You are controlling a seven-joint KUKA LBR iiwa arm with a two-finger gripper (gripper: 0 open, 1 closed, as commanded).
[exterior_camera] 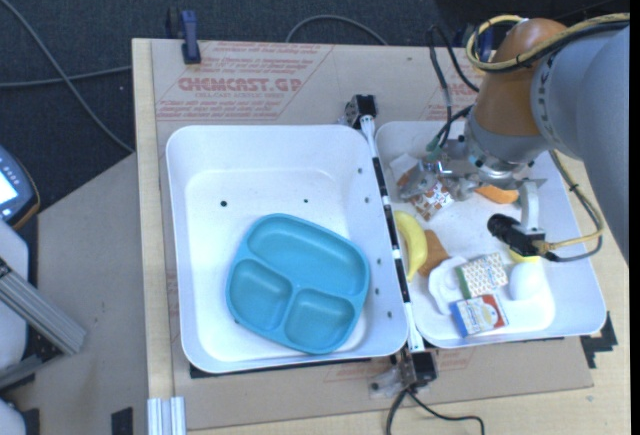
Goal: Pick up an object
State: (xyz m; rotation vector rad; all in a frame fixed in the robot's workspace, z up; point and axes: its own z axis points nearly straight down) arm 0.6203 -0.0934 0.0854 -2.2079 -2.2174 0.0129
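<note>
Two white bins side by side on the table (250, 83). Left bin (200, 163) has a blue divided tray (297, 281) lying flat. Right bin (570, 308) is where I'm reaching, w/ my hand (440, 175) low over the far-left part, right by a small red-and-white packet (432, 200); can't tell how it's set, nothing visibly gripped. Nearer the front: banana (408, 241) along the left wall, patterned box (483, 274) and red-blue carton (478, 314) just beside each other, orange bit (497, 193) under my wrist.
</note>
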